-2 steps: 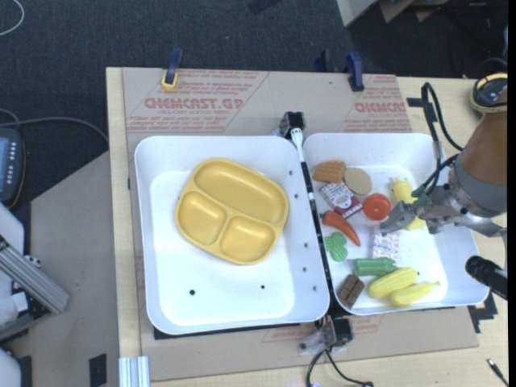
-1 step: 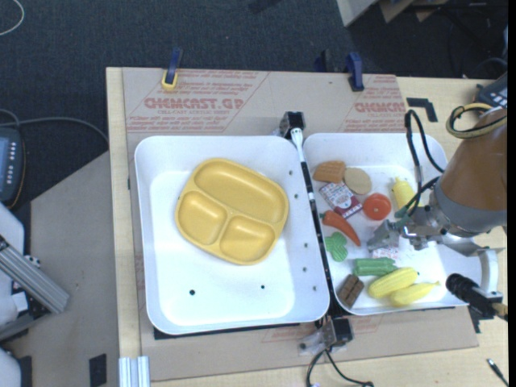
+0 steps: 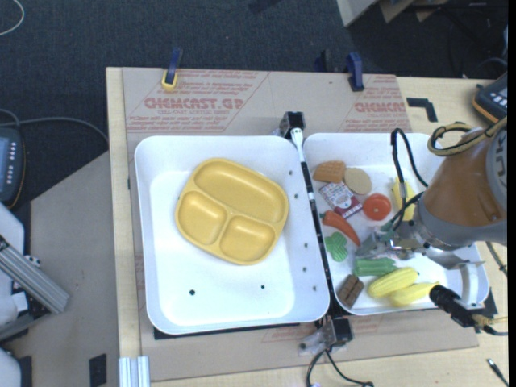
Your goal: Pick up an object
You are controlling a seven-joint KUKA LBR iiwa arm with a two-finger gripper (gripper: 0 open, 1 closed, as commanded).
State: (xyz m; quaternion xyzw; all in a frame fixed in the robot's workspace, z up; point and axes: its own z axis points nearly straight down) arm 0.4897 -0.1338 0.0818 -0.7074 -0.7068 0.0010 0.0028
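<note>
I see the toy food crowded in the right bin (image 3: 367, 143), all around my gripper (image 3: 393, 246), which hangs low over the pile; I cannot tell its state from here. Just below it lie a green pod (image 3: 372, 266) and a yellow corn cob (image 3: 393, 281), with a banana (image 3: 415, 293) beside that and a brown block (image 3: 350, 289) towards the lower left. To its left sit a red pepper (image 3: 342, 226) and a green piece (image 3: 336, 249). Just above it is a tomato (image 3: 376, 207); further up-left are a wrapped packet (image 3: 338, 196), a tan bun (image 3: 357, 181) and a brown bread piece (image 3: 329, 172). Well to the left, the other bin (image 3: 161, 280) holds a yellow divided plate (image 3: 232, 210).
</note>
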